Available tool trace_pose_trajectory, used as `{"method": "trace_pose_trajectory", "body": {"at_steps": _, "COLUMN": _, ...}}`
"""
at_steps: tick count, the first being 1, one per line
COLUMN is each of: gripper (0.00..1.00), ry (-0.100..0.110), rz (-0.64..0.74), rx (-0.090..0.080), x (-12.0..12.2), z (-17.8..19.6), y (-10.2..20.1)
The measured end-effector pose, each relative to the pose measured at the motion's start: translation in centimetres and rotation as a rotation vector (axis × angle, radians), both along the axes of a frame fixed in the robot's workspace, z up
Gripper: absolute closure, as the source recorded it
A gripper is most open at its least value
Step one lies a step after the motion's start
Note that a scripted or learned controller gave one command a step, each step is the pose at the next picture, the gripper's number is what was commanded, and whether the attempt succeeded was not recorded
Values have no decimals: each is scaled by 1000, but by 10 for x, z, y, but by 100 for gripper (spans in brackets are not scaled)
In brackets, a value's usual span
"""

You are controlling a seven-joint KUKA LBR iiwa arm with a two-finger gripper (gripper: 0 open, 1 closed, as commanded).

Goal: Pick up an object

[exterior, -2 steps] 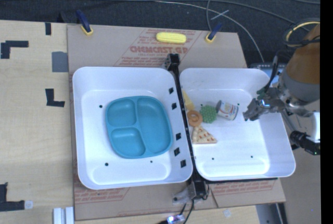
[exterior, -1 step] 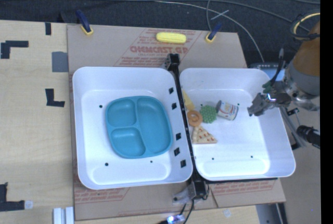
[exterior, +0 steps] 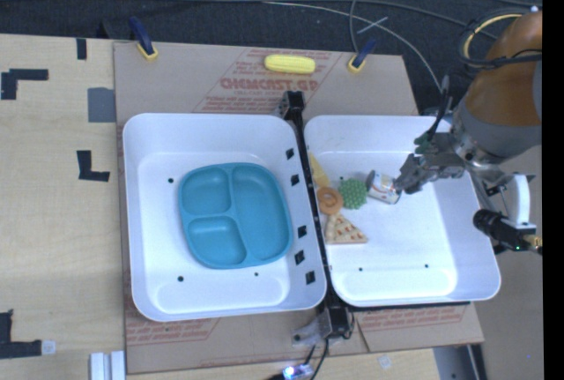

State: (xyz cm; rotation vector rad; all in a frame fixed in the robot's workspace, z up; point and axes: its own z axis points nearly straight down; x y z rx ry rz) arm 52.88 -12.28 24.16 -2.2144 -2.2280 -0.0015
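- Right bin [exterior: 458, 277]: nearest you on the arm's side. Along its left wall sits a cluster of small toy foods, listed below from the front.
- Waffle wedge [exterior: 345, 231]: tan, triangular, lying flat, frontmost of the cluster. It looks light and rigid; being low and flat, its edges offer you little to pinch.
- Orange ring [exterior: 329, 199]: just behind the wedge, close to the yellow strip [exterior: 315, 171] that runs along the bin's dividing wall.
- Green piece [exterior: 353, 192]: knobbly, rounded, like toy broccoli, just beside the ring. Probably light, hard plastic, perhaps a little slick. It stands proudest of the floor, so you would do best to close across its middle.
- Gripper [exterior: 384, 190]: low in the right bin, its tip just right of the green piece. You cannot tell from this angle how the claw is set, and nothing is visibly carried.
- Left bin [exterior: 141, 219]: holds a blue divided plate [exterior: 235, 214], well apart from the arm.
- Farthest: a yellow banana-like toy [exterior: 289, 63] on the cardboard [exterior: 176, 78] behind both bins.
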Motion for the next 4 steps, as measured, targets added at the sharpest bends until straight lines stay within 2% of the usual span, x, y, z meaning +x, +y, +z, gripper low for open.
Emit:
{"method": "trace_pose_trajectory", "body": {"at_steps": 2, "gripper": 100, "ry": 2, "rz": 0, "rx": 0, "x": 6, "z": -23, "y": 102}}
{"method": "trace_pose_trajectory", "body": {"at_steps": 3, "gripper": 100, "ry": 1, "rz": 1, "rx": 1, "x": 5, "z": -13, "y": 158}}
{"method": "trace_pose_trajectory", "body": {"at_steps": 4, "gripper": 100, "ry": 4, "rz": 1, "rx": 0, "x": -4, "z": -22, "y": 217}}
